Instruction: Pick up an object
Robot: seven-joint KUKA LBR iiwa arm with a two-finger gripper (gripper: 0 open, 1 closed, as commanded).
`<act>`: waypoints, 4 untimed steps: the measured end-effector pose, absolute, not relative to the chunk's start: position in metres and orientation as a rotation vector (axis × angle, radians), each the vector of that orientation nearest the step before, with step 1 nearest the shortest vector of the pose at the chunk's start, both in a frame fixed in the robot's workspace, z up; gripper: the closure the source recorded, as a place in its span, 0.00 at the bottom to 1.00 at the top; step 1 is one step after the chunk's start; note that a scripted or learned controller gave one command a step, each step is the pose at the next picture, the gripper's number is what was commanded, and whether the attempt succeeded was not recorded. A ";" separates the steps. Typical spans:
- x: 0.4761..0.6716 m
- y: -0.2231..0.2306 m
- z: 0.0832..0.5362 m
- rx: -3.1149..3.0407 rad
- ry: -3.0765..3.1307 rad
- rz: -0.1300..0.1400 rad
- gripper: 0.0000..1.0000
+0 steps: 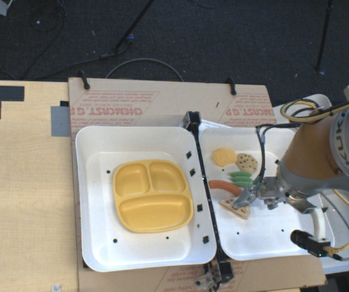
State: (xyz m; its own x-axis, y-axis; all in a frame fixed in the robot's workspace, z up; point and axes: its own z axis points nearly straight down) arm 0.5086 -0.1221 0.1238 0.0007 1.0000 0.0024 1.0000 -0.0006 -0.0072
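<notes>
Arm [311, 157]: grey KUKA unit with an orange band above the wrist, entering from the right of the camera view. The bulky orange-brown section sits over the right side of the right bin [265, 248]; the wrist points leftward and down toward the bin floor.

Pincer [244, 198]: grey, low over the middle of the right bin, its tip at the toy food cluster. Whether its fingers stand apart or together cannot be told from this view, and nothing is seen gripped between them.

Items about the pincer, all in the right bin:
- Pizza-slice toy [236, 208]: tan wedge with dark spots, lying flat directly under and just left of the pincer tip, touching or nearly touching it.
- Sausage toy [223, 187]: reddish-orange, lying crosswise just left of and above the pincer.
- Green pod toy [242, 178]: just above the pincer, beside the sausage.
- Cookie [246, 161]: pale with dark chips, farther above the pincer.
- Yellow round piece [225, 157]: above and left of the pincer, next to the cookie.

Left bin [95, 248]: well to the left of the pincer, beyond the black divider [201, 193]. It holds a yellow compartment tray [151, 194] lying flat near its middle.
</notes>
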 end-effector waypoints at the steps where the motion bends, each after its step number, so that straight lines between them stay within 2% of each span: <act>1: 0.509 -0.123 0.136 -2.223 -2.212 0.004 1.00; 3: 0.507 -0.120 0.220 -2.220 -2.222 0.000 1.00; 4: 0.522 -0.065 0.228 -2.214 -2.225 0.001 1.00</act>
